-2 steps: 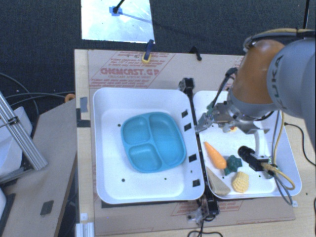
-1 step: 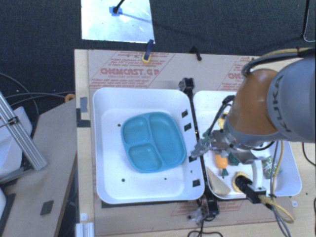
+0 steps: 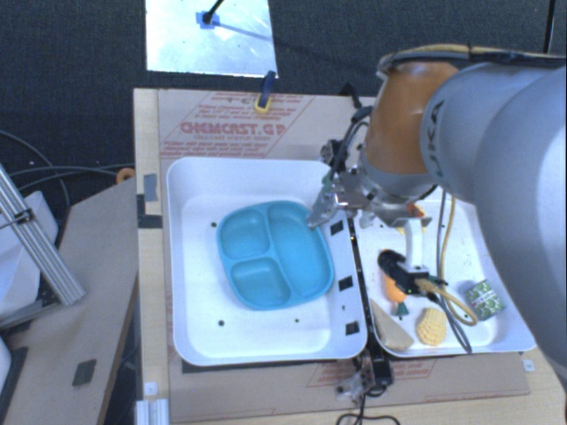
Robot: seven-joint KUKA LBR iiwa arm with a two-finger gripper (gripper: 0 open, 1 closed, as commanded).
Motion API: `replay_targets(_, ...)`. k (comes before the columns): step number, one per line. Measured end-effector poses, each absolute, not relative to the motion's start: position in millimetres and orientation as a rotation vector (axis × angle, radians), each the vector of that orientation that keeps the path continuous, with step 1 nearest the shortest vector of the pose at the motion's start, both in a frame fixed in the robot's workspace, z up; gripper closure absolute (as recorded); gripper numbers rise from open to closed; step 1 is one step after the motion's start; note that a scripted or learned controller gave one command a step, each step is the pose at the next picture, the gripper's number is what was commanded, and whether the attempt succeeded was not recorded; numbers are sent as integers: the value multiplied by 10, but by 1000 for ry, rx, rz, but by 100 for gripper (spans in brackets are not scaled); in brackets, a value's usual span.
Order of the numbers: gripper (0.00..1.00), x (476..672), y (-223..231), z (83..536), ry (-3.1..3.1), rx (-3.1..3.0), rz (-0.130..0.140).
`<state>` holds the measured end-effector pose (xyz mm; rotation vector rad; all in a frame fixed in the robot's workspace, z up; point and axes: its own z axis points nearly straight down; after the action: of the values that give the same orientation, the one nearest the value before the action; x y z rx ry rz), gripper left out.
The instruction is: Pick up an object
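Note:
A blue divided plate [image 3: 270, 255] lies in the left white bin [image 3: 199, 326]. My gripper [image 3: 320, 211] hangs over the plate's upper right rim, close to the wall between the two bins. In the right white bin [image 3: 509, 326] lie a yellow corn cob [image 3: 431, 326], a tan wedge [image 3: 394, 329], a small orange piece [image 3: 394, 289] and a green packet [image 3: 484, 298]. The arm's grey and orange wrist covers the upper part of the right bin.
Both bins rest on a cardboard sheet [image 3: 235, 122]. A shiny metal plate [image 3: 211, 23] lies behind it. An aluminium frame [image 3: 35, 246] slants at the far left beside a lower table [image 3: 89, 326].

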<state>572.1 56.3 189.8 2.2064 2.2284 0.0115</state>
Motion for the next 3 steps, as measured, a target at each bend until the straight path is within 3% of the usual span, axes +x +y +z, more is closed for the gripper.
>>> replay_targets(1, 0, 5285, -809, 1842, 2205, 2234, -7)
replay_targets(2, 0, 5310, -712, 1843, 2223, 2218, 1)
replay_targets(3, 0, 5034, -832, 1131, 2212, 2198, 23)
